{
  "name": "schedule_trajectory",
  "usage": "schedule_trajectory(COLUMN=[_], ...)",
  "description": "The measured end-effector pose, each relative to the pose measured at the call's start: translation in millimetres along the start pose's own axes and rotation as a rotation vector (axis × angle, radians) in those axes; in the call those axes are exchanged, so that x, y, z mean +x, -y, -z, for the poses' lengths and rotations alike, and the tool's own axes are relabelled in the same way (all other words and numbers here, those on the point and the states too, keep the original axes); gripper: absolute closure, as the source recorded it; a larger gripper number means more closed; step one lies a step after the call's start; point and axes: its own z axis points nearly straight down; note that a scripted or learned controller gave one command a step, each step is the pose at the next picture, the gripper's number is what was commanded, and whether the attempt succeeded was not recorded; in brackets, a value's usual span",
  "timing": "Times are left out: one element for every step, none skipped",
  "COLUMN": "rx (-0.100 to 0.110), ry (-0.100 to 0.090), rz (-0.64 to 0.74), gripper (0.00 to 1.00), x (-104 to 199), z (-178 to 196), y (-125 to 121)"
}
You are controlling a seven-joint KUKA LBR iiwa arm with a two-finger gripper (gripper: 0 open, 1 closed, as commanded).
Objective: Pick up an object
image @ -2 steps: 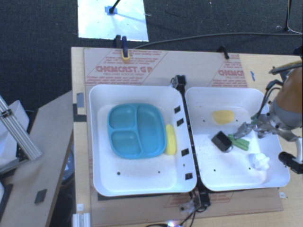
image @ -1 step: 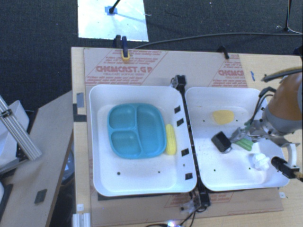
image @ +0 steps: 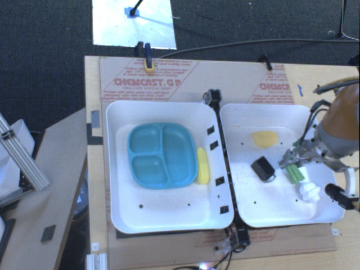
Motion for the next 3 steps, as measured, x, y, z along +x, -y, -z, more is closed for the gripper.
schedule_trajectory(rx=[-0.003,-0.003,0.002], ry=[0.001,0.001,-0.003], rz=[0.003,0.004,0.010], gripper=[1.00,1.00,1.00], x=[-2.9,-3.5,58.7], z=[59.9,113.6,112.4], y=[-10.6,-12.8,-28.2])
